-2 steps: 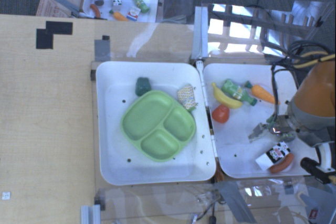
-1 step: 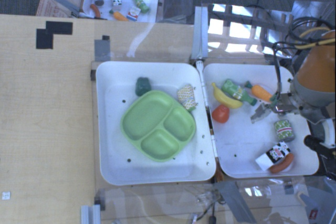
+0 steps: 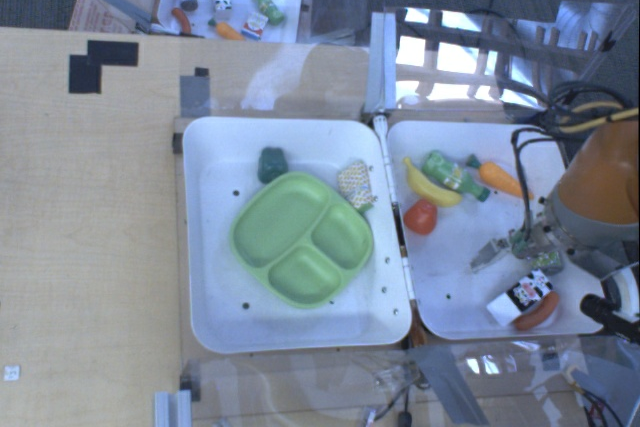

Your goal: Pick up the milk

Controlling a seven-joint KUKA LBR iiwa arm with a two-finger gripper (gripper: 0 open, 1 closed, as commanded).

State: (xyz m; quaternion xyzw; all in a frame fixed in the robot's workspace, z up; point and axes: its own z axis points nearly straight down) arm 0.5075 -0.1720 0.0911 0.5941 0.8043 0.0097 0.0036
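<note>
Milk (image 3: 524, 296) just beside fingers (image 3: 492, 256), right bin (image 3: 452, 315).

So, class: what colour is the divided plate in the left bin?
Light green; the camera view shows it clearly.

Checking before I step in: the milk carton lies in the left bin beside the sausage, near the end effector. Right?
Not quite. The camera view shows the milk carton in the right bin, not the left. It does lie beside the sausage, near the end effector.
</note>
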